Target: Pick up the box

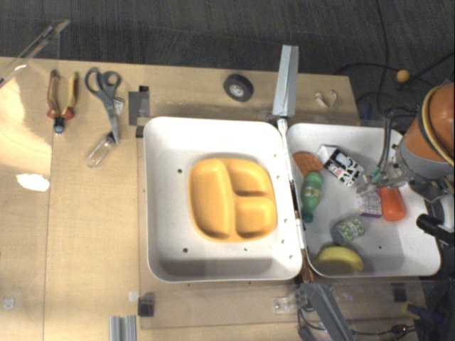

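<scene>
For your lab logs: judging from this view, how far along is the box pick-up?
Done: the arm is over the right bin. In hand: nothing I can see; the box lies on the bin floor beside the green bottle. Left: grasp and lift it.

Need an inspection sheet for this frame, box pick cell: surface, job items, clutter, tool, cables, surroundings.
Surface: tan wooden bench bearing a left white bin and a right white bin.
Job's things: small black-and-white printed box lying tilted in the right bin, near its back.
Clutter: yellow compartment tray in the left bin; green bottle, yellow banana, orange oval piece in the right bin.
Tool: tool low over the right bin, right of the box; finger state unclear.
Cables: dark cables on the floor behind the bench.
Surroundings: grey-handled scissors, red-handled pliers, black tape roll.
</scene>
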Controlling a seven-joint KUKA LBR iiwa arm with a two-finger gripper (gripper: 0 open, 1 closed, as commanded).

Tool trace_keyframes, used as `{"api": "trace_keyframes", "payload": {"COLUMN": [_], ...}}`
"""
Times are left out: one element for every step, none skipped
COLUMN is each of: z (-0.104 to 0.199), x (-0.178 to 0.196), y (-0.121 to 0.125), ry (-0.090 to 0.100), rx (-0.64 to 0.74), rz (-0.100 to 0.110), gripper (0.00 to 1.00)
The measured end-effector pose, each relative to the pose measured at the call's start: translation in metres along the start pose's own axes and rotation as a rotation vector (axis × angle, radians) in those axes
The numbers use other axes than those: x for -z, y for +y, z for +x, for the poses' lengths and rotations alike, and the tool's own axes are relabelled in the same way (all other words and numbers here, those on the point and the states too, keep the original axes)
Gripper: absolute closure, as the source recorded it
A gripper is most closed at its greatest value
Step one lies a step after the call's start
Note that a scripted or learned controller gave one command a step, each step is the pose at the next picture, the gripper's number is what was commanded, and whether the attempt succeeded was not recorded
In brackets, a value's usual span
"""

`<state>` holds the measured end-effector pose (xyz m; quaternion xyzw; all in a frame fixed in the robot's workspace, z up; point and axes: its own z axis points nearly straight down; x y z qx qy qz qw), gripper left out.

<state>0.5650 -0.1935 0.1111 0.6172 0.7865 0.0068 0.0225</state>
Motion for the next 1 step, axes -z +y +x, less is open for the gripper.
{"api": "trace_keyframes", "payload": {"z": [0.0397], "x": [0.1168], "y": [-0.02], "ry": [0.024], "rx": [0.102], "rz": [0.028], "gripper": [1.0]}}
